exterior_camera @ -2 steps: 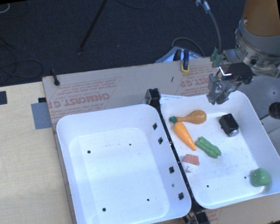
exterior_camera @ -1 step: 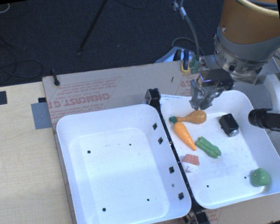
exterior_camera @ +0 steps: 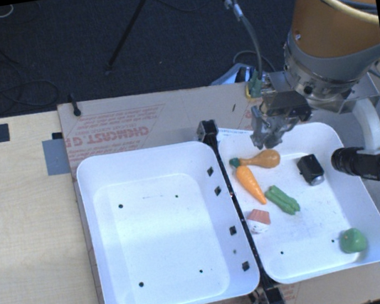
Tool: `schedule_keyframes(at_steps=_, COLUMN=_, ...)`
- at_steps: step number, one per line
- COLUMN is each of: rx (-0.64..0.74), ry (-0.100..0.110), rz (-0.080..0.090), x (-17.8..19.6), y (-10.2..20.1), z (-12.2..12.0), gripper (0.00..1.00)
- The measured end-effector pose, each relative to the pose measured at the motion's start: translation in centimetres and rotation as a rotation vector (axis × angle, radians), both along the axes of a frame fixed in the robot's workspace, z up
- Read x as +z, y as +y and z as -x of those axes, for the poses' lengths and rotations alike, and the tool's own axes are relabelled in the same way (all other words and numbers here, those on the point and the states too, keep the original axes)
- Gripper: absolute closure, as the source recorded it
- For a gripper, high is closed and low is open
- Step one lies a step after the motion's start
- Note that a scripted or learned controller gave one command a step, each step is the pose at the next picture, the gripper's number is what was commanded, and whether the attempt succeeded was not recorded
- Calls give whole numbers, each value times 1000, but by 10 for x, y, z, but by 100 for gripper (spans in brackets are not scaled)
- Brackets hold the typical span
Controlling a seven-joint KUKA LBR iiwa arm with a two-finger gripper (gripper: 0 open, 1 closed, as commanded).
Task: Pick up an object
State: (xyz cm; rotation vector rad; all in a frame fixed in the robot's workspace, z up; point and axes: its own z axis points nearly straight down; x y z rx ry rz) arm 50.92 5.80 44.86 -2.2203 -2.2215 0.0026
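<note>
My pincer [exterior_camera: 269, 139] hangs over the right bin [exterior_camera: 352, 149], just above the orange squash [exterior_camera: 263, 160] lying beside the carrot [exterior_camera: 250, 186], though I cannot tell how far it is open.

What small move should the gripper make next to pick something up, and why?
Probably a short descent straight down. The gripper hovers at the back of the right bin, just above the orange squash-shaped toy, with nothing seen between its fingers. The toy carrot lies close, so lower carefully.

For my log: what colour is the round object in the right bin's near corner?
Green, clearest in the camera view.
</note>
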Motion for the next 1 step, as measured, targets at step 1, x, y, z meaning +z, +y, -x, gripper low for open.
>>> schedule_keyframes(at_steps=1, rx=3, ry=-1, rz=-1, x=24, y=36, z=15, gripper=100)
